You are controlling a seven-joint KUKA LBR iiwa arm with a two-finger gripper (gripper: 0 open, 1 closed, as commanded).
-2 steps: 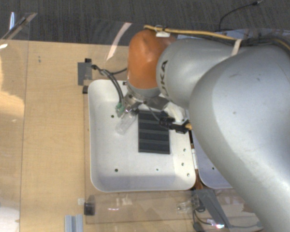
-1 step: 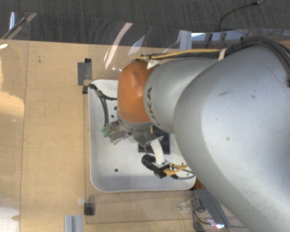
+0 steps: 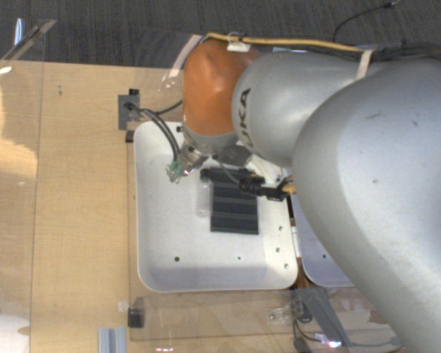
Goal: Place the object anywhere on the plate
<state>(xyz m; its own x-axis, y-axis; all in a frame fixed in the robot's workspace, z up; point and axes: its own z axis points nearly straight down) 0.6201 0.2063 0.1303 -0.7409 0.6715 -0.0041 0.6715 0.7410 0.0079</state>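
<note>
Nearest the lens, the grey arm reaches in from the right, crossing the right edge of the left bin and hiding most of the right bin, of which a near corner is visible. On the desk just in front of the left bin's near rim stands a small grey fitting. Over the middle of the left bin hangs a dark ribbed block, judged to be the gripper, pointed down so that it can work on the bin floor. Whether it is open, closed or holding anything cannot be told, since its underside is hidden. The object and the plate cannot be picked out, and the arm may cover both. Above the left bin's far half sits the orange band, with a black cable looping to a bracket at the bin's far left corner. Dark carpet lies beyond.
</note>
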